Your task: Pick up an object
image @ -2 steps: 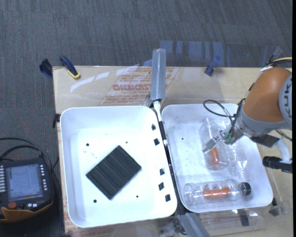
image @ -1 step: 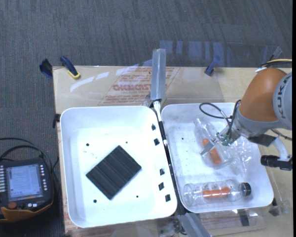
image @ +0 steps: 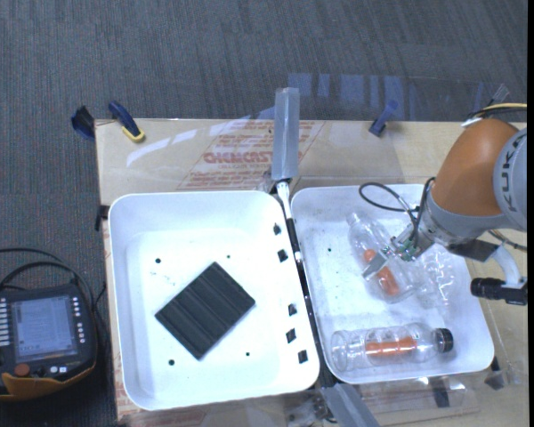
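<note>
A: Gripper (image: 384, 265) — where, and what are the jaws doing?

B: Down in the right bin (image: 325, 238), upper middle. Fingers sit over a clear bottle (image: 374, 247) w/ orange bits inside. Jaw state: can't tell. Plastic glare and the fingers run together at this res.

A: Bottle betw. the fingers?

B: Can't confirm. Tip is on or just above its lower end, by the orange part. Bottle lies tilted, neck toward upper left. Not calling it held.

A: Other stuff nearby?

B: Crumpled clear plastic (image: 438, 274) just right of the tip, touching or nearly so. 2nd bottle (image: 390, 345) lies flat near the bin's front edge, dark cap to the right, orange contents. Well apart from the gripper.

A: Arm?

B: Arm (image: 472, 185) comes in from the right, orange band above the wrist, black cable looping over the bin.

A: Left bin?

B: Left bin (image: 133, 229) holds a dark ribbed slab (image: 205, 310), lying flat, turned diagonal, about mid-bin. Pendant (image: 40, 332) on the floor, far left.
</note>
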### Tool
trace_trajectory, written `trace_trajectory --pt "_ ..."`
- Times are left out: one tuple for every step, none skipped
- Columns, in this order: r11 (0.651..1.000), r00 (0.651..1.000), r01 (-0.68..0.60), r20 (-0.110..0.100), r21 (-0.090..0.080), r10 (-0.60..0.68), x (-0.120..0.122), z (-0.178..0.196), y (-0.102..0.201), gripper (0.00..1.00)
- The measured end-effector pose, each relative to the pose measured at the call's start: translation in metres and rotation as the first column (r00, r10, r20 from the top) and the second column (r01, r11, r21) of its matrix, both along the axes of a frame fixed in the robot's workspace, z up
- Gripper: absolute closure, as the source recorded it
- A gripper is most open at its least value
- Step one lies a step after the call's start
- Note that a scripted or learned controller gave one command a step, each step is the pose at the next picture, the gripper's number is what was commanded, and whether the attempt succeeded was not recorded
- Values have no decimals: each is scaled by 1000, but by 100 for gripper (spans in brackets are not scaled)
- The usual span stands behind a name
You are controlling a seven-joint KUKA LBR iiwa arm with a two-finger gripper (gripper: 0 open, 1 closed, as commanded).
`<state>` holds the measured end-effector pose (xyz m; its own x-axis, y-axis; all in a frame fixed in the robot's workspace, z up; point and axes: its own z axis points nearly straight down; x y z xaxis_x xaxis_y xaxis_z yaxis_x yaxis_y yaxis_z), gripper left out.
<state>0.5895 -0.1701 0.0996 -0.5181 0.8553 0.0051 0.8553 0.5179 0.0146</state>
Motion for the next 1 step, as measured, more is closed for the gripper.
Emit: trace_trajectory --pt "966 966 -258 -14 -9 258 22 61 52 100"
